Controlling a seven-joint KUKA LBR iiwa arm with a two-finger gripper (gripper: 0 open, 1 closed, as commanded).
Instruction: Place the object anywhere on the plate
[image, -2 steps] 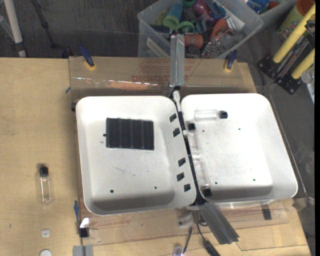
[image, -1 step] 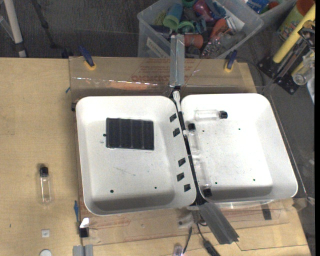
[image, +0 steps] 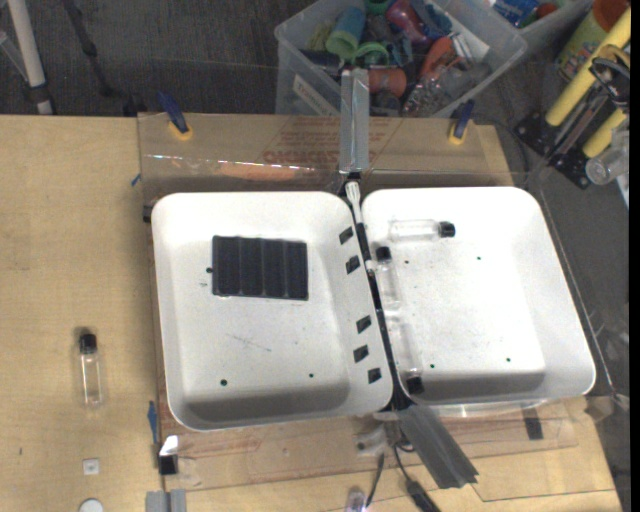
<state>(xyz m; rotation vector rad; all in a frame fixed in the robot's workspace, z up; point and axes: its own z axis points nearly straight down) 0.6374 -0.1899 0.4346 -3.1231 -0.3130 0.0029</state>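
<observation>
— What sits left of the plate?
— A clear vial on the bench, well left of the black ribbed plate, which lies flat in the left bin.
— And to its right?
— A black-capped vial in the right bin, well apart from the plate. More clear vials lie along that bin's wall nearest the plate. I cannot tell my gripper's state.

bins: white plastic, smooth, matt
plate: black, ribbed, matt
tabletop: pale wood, matt
vials: clear plastic, glossy
</observation>
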